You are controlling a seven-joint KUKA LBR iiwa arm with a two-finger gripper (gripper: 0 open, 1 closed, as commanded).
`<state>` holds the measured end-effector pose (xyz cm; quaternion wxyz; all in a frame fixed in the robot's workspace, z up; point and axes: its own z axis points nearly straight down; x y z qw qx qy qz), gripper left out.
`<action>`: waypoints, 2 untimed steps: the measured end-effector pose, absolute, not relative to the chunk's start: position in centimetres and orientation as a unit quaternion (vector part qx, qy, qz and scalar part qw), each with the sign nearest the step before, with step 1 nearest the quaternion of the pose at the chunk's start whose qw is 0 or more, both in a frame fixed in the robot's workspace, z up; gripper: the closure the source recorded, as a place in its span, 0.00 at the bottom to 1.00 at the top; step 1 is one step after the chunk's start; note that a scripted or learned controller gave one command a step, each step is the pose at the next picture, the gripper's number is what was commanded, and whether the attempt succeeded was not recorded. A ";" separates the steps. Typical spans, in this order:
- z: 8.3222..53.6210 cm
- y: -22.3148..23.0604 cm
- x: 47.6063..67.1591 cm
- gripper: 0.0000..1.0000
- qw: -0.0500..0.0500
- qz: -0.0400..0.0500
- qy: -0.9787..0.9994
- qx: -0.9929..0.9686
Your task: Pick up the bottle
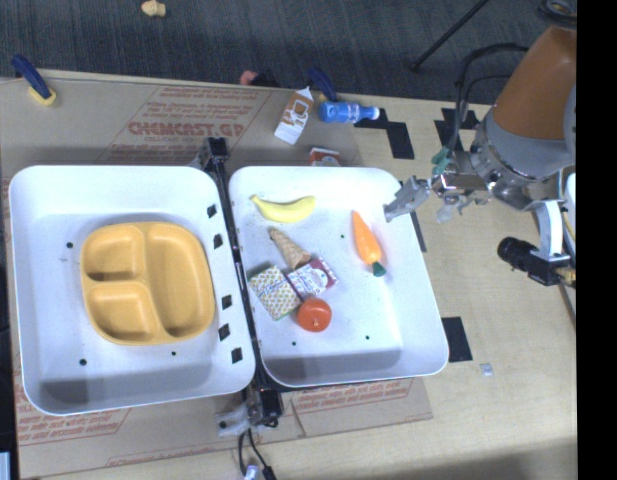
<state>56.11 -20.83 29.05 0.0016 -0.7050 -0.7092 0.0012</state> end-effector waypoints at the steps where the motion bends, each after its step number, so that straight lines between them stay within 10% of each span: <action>1: 30.1 -20.8 56.1 1.00 0.002 0.002 -0.711 -0.703; 2: 19.0 -21.1 52.0 1.00 0.002 0.001 -0.624 -0.781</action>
